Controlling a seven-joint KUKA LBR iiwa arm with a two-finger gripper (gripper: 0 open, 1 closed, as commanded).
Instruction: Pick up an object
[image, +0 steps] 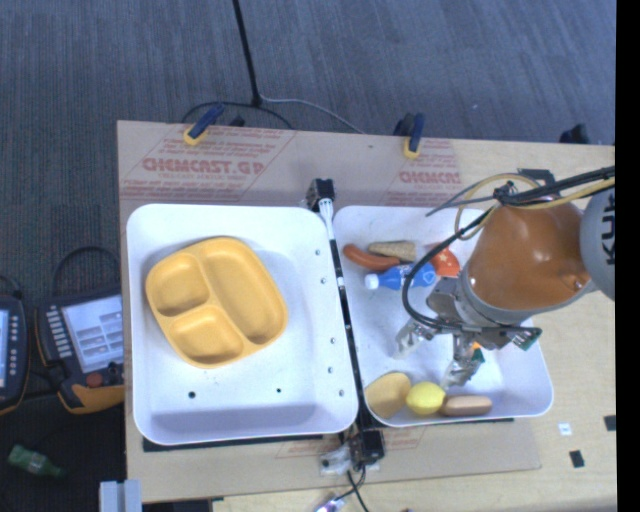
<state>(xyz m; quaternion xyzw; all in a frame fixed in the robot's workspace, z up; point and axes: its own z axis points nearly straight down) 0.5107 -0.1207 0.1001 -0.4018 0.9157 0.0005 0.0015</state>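
Lemon (425, 399) visible | blue bottle (400, 279) partly behind arm (525, 260)

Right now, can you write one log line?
gripper low in right bin | holding nothing seen | lemon nearby | yellow tray left bin

Even, diffuse overhead light; moderate sharpness, no hard shadows.

The 2 white bins, left bin (160, 400) and right bin (520, 395), read bright, near washed out on their floors, with soft grey shading along inner walls. Orange band (525, 255) shows a broad dull sheen, no sharp highlight. Yellow tray (213, 298) casts a faint shadow. Carpet (100, 60) is dim and grainy. Small items near the gripper (440, 350) look slightly smeared; fine detail is soft.
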